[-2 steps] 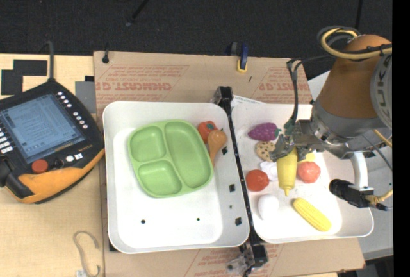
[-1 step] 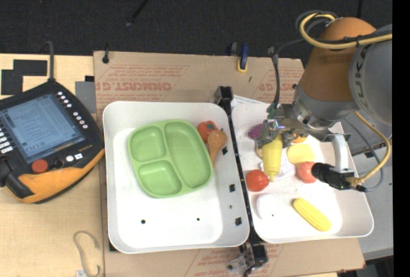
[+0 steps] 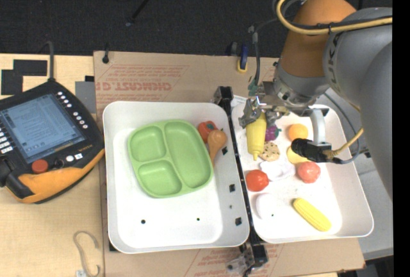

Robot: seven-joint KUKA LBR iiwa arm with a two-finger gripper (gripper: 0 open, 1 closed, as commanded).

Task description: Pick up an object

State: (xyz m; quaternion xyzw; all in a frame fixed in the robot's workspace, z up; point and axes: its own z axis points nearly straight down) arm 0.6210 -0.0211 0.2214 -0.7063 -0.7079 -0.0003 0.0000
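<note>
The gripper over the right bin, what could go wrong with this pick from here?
1. The gripper sits at a crowded spot: the yellow corn cob, a cookie and a purple item lie close together, so it may nudge neighbours or grab two.
2. The corn cob looks smooth and rounded, so it could slip.

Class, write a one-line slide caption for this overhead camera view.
Robot hand poised over a yellow corn cob in the right bin; green divided plate in the left bin.

Robotics lab: teach pendant (image 3: 45, 134), cardboard-covered bench (image 3: 160, 80).
</note>
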